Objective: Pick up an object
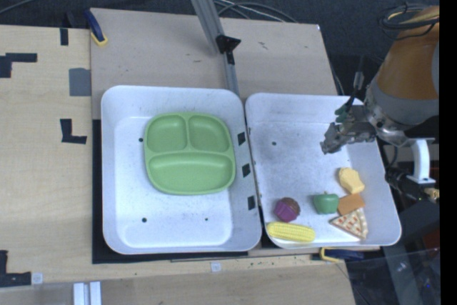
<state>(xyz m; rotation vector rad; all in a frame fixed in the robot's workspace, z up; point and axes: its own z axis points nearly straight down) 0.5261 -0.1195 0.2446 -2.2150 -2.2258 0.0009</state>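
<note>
Hovering over the right bin (285, 114), the hand (333, 142) should drop squarely onto the yellow block (350, 180) just below; whether it's clenched, I can't tell.

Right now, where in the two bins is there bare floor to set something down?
Right bin: open floor across its far and left parts, between the gripper and the divider. Its near-right corner is crowded: purple toy, green pepper, corn cob, pizza slice, yellow piece. Left bin: a bare strip nearer than the green divided plate.
</note>
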